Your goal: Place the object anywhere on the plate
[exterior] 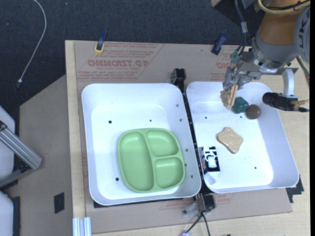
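We are logging the beige toast-shaped piece (230, 139) lying flat on the floor of the right bin (275, 176), roughly at its middle, with its long axis running diagonally from upper left to lower right and its broader end pointing toward the lower right. It is sitting well apart from everything else in that bin. Farther back we are counting one teal object (240, 104) and one brown ball (253, 111), the two just beside each other, so the right bin is holding three loose items in all. The gripper (229, 98) is hanging over the back of that bin, just left of the teal object and close against it; we cannot tell how the pincer stands. The left bin (98, 102) is holding one green plate (150, 159) with three compartments, a long one on the left and two smaller ones on the right, placed toward the bin's front. Two bins, one plate, one arm (278, 28).
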`<state>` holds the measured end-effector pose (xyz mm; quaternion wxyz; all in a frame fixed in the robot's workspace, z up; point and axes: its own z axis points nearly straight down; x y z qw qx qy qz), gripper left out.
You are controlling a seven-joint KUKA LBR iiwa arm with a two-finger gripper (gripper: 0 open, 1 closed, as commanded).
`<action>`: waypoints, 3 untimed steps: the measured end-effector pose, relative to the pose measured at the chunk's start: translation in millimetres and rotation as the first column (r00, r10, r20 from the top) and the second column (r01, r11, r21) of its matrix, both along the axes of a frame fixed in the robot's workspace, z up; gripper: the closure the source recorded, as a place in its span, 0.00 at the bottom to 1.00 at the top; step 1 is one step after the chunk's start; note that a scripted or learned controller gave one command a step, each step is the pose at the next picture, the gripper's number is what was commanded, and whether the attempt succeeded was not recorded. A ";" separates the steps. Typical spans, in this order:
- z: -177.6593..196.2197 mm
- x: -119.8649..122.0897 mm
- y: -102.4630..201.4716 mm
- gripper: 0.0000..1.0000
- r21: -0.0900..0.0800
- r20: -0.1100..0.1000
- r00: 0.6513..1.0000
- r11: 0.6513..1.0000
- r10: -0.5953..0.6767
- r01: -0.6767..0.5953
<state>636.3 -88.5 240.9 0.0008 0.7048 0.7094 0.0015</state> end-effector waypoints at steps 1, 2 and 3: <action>-12.4 9.0 54.1 1.00 0.001 -0.005 1.000 1.000 -0.001 0.001; -20.2 17.9 110.0 1.00 0.000 -0.002 1.000 1.000 -0.001 0.001; -11.6 8.4 159.7 1.00 0.001 -0.003 1.000 1.000 -0.001 0.001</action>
